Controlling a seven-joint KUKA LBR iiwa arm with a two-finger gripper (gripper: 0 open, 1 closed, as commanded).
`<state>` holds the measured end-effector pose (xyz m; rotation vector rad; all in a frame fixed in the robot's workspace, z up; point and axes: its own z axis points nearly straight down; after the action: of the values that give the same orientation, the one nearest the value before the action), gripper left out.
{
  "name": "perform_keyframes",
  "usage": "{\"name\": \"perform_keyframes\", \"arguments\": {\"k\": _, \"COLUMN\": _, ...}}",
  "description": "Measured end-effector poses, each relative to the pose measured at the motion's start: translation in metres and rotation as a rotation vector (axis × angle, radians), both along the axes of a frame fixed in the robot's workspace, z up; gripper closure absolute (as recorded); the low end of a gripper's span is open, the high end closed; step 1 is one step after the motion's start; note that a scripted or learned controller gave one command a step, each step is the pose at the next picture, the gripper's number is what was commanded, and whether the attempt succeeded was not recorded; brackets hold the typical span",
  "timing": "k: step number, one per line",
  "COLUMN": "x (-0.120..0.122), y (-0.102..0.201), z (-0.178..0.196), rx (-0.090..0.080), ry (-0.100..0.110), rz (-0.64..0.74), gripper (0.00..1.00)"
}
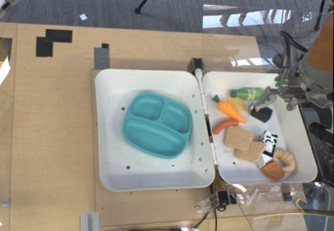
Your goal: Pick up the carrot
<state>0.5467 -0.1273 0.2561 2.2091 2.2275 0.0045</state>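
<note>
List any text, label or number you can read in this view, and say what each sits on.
No text reads clearly.
Black-and-white tag in the right bin, beside the bread slices: black marks, too small and blurred to read.
Green bottle behind the carrot: no legible label.

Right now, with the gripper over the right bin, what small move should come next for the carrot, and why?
Probably shift the gripper a little toward the left bin, then lower. It sits just right of the orange toy carrot, which lies free beside the green bottle and above the reddish sausage.
</note>
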Motion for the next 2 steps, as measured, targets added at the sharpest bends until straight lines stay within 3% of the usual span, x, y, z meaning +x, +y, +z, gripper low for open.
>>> {"name": "perform_keyframes", "arguments": {"k": 1, "x": 0.027, "y": 0.033, "z": -0.135, "rx": 0.004, "ry": 0.012, "rz": 0.121, "gripper": 0.0}}
{"name": "perform_keyframes", "arguments": {"k": 2, "x": 0.07, "y": 0.026, "z": -0.159, "rx": -0.002, "ry": -0.025, "rz": -0.11, "gripper": 0.0}}
